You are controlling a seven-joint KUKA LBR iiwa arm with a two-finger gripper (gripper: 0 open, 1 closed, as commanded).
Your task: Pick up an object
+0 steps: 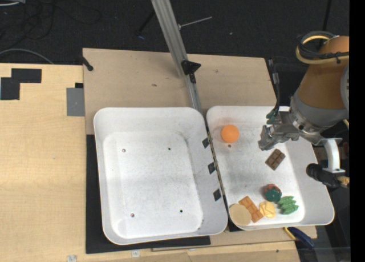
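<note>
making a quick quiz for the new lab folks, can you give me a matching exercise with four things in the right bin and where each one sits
Things:
1. orange ball
2. brown block
3. green leafy piece
4. tan disc

Places:
A. front left corner of the right bin
B. just below the end effector, mid-bin
C. far left part, near the divider between the bins
D. front right, beside the yellow piece

Pairs: 1-C, 2-B, 3-D, 4-A

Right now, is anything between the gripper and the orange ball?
Nothing visible. The gripper hangs over the right bin, with bare bin floor between it and the orange ball to its left. The brown block lies just below the gripper, off that line.
</note>
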